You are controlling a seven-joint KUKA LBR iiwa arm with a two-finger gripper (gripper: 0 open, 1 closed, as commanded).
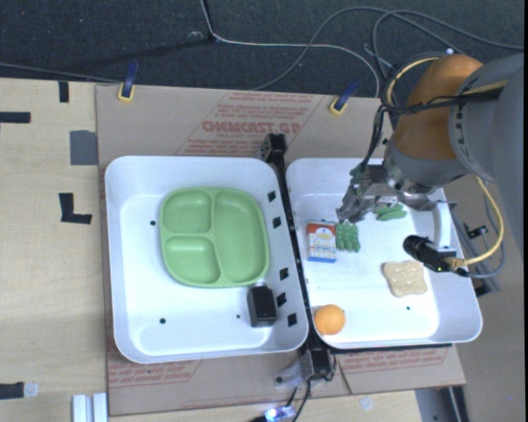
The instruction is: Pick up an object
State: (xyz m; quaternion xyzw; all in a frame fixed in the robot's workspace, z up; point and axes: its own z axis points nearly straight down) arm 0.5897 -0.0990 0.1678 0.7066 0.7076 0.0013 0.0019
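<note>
In the right white plastic bin [458, 323], the hand [354, 207] hovers over a green leafy toy [348, 236], beside a small red-and-white carton [321, 242]; grip state cannot be told.

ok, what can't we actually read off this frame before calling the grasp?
- Gripper: small and dark over the right bin, so open or shut is unclear.
- Green item beside the small carton: contact with the gripper is unresolved.
- Carton's print: too small to read.
- Second green piece: partly covered by the wrist.
</note>
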